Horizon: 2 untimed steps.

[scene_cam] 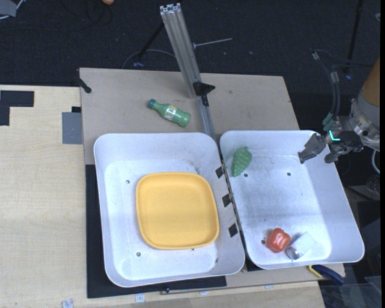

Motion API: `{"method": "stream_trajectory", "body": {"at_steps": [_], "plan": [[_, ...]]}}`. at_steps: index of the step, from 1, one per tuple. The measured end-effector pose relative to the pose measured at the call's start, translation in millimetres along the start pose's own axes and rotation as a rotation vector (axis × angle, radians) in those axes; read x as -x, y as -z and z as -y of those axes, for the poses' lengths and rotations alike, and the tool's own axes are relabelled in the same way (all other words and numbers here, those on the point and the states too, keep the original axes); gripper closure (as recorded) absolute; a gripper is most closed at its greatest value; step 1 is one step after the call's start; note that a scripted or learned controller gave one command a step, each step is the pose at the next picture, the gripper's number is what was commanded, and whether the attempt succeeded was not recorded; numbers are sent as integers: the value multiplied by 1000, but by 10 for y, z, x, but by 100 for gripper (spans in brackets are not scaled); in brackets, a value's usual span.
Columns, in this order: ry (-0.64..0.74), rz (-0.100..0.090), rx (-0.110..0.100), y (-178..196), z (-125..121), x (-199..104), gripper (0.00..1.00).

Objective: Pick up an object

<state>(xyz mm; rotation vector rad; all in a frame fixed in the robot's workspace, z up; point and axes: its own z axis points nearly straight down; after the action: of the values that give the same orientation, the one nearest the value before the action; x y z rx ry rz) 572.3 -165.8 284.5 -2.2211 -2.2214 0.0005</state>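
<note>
A yellow square plate lies in the left bin. In the right bin a green bumpy object rests near the far left corner. A red pepper-like object sits near the front edge, with a small grey and white item beside it. My gripper hovers over the right bin's far right corner, its two dark fingers spread apart with nothing between them.
A green bottle lies on the bench behind the left bin. A metal rail slants up from between the bins. Black clips line the seam between the bins.
</note>
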Motion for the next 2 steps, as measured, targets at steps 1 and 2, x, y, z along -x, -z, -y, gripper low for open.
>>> {"method": "stream_trajectory", "body": {"at_steps": [1, 2], "plan": [[0, 0, 0, -1, 0, 0, 0], [0, -1, -3, -467, 38, -79, 0]]}}
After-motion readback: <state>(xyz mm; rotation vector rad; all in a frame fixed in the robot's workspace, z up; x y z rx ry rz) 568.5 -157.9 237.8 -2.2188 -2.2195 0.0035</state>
